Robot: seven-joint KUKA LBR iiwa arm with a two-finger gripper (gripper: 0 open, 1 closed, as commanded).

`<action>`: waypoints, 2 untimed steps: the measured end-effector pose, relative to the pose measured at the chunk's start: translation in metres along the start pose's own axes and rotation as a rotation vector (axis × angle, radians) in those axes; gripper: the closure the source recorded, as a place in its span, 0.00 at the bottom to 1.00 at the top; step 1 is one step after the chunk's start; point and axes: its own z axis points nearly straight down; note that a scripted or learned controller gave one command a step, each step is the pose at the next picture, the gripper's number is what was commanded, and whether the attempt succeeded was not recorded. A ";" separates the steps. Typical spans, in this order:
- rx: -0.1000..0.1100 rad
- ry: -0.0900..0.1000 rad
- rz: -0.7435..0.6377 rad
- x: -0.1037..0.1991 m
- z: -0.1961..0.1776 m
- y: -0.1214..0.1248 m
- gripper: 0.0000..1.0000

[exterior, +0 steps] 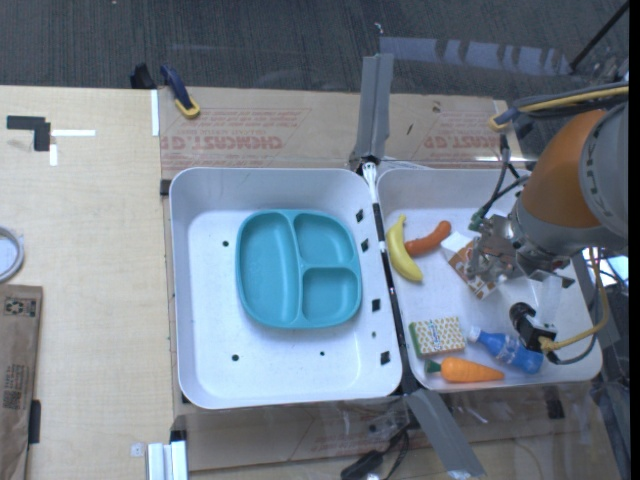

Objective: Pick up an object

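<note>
Brown crinkled snack packet [470, 268] lies directly under the metal two-finger gripper [492, 258], right bin [575, 363]; whether it is gripped, I cannot tell.

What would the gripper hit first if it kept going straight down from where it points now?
Probably the brown patterned packet lying in the right bin: the gripper hangs right over it. Whether they already touch, the slanted view can't settle.

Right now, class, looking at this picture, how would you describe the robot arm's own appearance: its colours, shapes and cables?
The arm is a thick, rounded grey body with a broad orange band above the wrist. A yellow cable and thin dark wires run along it. At its end sits a small metallic gripper.
</note>
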 end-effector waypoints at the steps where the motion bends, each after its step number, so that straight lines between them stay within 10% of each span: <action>1: 0.000 0.000 -0.001 0.001 0.000 0.000 0.00; 2: 0.038 0.006 -0.003 -0.026 0.029 -0.061 0.00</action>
